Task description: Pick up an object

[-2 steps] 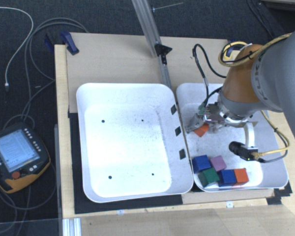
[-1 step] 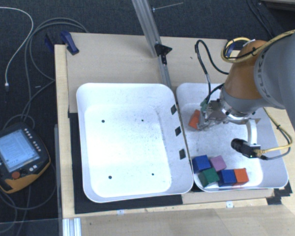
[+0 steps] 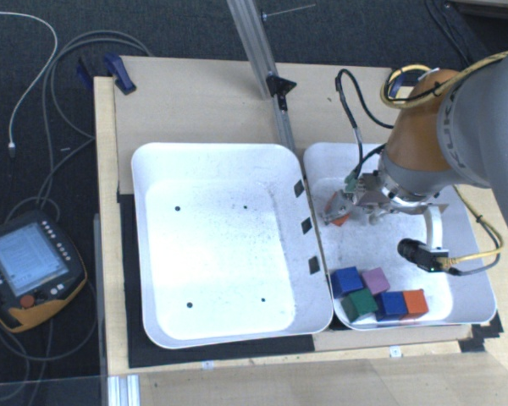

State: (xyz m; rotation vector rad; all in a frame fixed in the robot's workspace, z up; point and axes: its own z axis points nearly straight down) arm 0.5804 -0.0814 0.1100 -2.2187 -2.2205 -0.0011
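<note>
Gripper (image 3: 343,210) low over the upper left part of the right bin (image 3: 457,311), arm (image 3: 457,134) reaching in from the right, orange band above the wrist. Small orange-red piece (image 3: 339,219) sits right at the fingertips; whether it is actually between them, and how wide they stand, cannot be told from this angle. Blocks clustered at the near edge of the same bin, well apart from the gripper: blue block (image 3: 345,280), purple block (image 3: 375,279), green block (image 3: 361,302), second blue block (image 3: 394,304), orange block (image 3: 416,302). Left bin (image 3: 212,244) alongside, touching the right one
</note>
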